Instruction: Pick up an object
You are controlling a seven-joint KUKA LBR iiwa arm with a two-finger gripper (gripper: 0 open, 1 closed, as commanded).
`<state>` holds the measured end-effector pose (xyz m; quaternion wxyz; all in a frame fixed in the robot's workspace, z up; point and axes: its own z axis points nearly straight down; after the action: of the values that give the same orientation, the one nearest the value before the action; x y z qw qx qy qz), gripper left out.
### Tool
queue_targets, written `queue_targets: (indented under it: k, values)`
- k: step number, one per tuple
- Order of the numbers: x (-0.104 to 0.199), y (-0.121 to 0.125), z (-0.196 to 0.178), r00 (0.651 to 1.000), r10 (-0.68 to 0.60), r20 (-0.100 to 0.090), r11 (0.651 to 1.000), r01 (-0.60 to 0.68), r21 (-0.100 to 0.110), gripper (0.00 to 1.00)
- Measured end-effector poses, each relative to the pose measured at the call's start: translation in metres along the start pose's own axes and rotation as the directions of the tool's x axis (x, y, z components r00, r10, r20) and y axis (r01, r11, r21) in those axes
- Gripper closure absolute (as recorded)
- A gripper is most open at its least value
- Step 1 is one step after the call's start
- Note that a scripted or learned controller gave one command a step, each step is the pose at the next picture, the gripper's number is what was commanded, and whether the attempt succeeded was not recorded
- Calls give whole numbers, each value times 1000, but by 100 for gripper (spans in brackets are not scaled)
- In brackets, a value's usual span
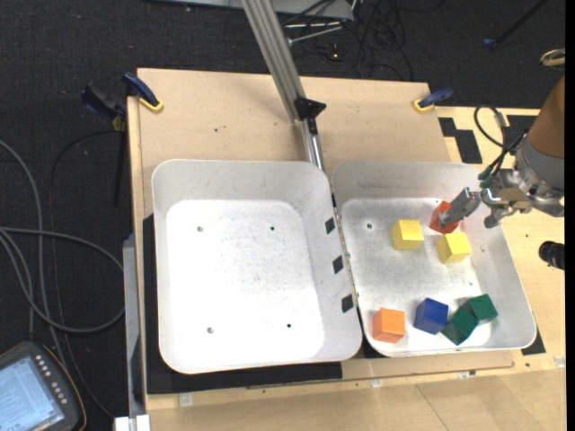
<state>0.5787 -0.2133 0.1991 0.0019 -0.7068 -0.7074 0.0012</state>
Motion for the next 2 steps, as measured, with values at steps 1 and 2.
queue_targets:
  k: [1,2]
  values:
    - [0,1,-2,1000,-2,1,1000,2,-3,0]
    - [4,1,41,1000,0,1,1000,0,-1,0]
